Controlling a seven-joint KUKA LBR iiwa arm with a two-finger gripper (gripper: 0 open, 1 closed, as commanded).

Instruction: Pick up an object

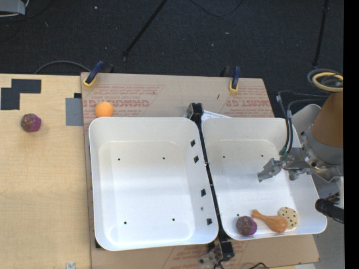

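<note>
Three small objects lie along the near edge of the right bin (247, 133): a purple ball (245, 225), an orange drumstick-shaped toy (270, 220) and a pale speckled cookie-like disc (288, 218). My gripper (270, 171) hangs over the right half of that bin, above and a little behind these objects, with nothing seen in it. The grey arm with its orange band (331, 125) comes in from the right edge.
The left bin (101, 150) stands beside the right one, parted from it by a black divider strip (203, 172). An orange ball (104, 109) rests on the cardboard behind the left bin. A purple ball (31, 123) sits on the wooden bench at far left. Two clamps (234, 80) hold the cardboard's back edge.
</note>
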